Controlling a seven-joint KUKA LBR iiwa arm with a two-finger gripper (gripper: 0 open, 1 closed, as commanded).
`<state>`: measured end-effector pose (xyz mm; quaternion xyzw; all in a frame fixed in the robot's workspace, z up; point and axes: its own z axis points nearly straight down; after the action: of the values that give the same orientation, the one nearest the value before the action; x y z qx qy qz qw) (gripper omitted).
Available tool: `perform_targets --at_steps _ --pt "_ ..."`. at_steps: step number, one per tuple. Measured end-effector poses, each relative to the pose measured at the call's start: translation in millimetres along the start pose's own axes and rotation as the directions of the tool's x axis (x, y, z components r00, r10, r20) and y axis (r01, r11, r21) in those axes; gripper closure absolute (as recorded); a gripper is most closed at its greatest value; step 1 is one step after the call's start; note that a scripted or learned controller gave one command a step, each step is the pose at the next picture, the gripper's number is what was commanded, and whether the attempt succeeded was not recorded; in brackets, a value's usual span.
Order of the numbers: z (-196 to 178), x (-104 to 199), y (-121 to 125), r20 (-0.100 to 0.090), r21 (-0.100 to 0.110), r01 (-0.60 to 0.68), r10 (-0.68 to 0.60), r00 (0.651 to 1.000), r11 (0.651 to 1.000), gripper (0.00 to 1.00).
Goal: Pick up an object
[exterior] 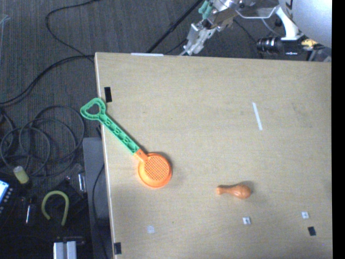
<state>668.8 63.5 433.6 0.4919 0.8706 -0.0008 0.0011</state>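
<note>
In the camera view, the pincer [193, 41] is hanging at the top of the frame, just past the far edge of the counter [215, 90], its pale fingers pointing down and to the left over the dark floor [43, 36]; whether they are spread wide or drawn narrow I cannot tell, and nothing is showing between them. The grey wrist and the white body of the arm [302, 4] are filling the upper right corner. The counter is showing as one tan surface taking up most of the frame. Lying on it at left of centre is a strainer toy — an orange mesh head [154, 170] with a green handle [110, 127] slanting up to the left, its looped end reaching just over the counter's left edge. Lower and to the right of centre, well apart from the strainer, a small orange pear-shaped object [235, 190] is resting on its side, narrow end pointing left. A short white strip [257, 116] is lying in the upper right part of the counter. On the floor at the left of the frame, black cables [32, 139] are coiling — a green U-shaped piece [55, 203] is sitting below them.
</note>
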Motion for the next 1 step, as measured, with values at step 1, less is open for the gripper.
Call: perform_targets --at_steps 1 --pt "-0.8 30.7 -64.7 0.0 0.0 0.17 -0.17 0.985 0.985 1.0"
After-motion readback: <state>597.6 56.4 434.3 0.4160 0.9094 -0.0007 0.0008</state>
